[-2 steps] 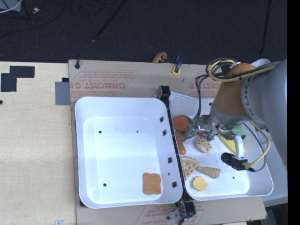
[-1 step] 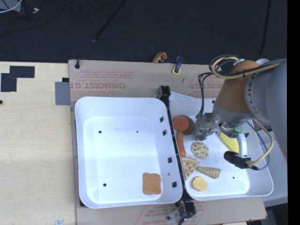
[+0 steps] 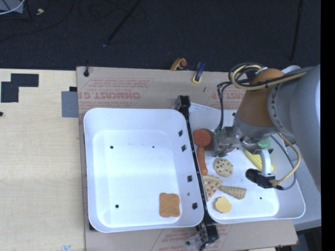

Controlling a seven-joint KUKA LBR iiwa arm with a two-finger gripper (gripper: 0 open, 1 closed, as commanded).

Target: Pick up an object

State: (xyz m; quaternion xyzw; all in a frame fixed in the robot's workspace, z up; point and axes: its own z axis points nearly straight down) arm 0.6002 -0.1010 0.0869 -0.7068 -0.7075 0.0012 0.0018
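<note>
Nearest, in the left bin, close to its front right corner: a brown toast-like square, flat on the floor, well apart from everything else.

Across the divide, in the right bin, at the front: a yellow round piece, and just behind it a pale cone on its side, pointing left. Beside the cone, against the bin's left wall, a wedge like a pizza slice.

Farther back, a speckled cookie, with an orange stick along the left wall and a red-brown round lump at its far end. To the right, a yellow piece, partly hidden behind a black fitting on a cable.

Over the far part of this bin, the gripper, low between the lump and the cookie, reaching in from the right. Cannot tell whether clenched or released; nothing visibly gripped.

Beyond the bins, on the board's far edge, an orange clamp and a blue-and-yellow clamp.
</note>
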